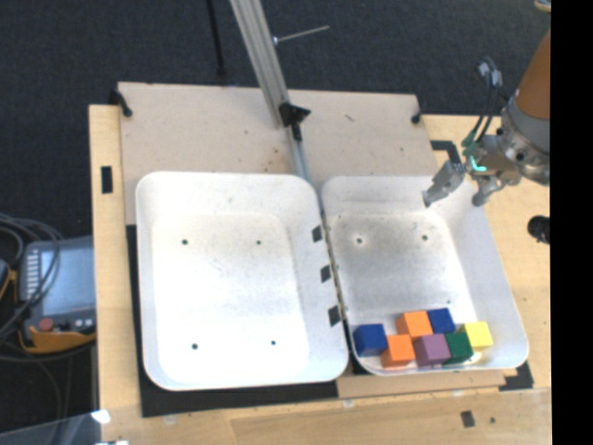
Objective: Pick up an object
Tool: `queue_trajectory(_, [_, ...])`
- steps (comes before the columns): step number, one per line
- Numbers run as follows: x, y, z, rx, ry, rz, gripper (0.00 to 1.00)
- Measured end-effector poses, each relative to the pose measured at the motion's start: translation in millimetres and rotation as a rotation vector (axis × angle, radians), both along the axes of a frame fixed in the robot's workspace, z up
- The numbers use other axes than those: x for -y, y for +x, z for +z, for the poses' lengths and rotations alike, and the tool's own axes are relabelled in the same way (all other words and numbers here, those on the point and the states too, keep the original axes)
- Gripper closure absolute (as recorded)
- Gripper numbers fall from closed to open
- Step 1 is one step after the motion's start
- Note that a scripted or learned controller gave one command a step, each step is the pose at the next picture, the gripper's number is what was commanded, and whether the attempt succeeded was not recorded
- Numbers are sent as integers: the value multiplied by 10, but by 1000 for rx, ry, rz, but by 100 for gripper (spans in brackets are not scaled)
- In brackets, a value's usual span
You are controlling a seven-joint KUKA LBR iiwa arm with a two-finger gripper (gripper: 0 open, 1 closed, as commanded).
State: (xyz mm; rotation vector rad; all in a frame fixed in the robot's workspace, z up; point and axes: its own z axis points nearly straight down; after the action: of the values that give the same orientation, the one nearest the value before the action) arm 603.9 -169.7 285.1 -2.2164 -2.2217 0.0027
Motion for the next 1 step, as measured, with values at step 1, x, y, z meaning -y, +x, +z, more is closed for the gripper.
queue_trajectory(1, [0,7,28,5,-2,1,0])
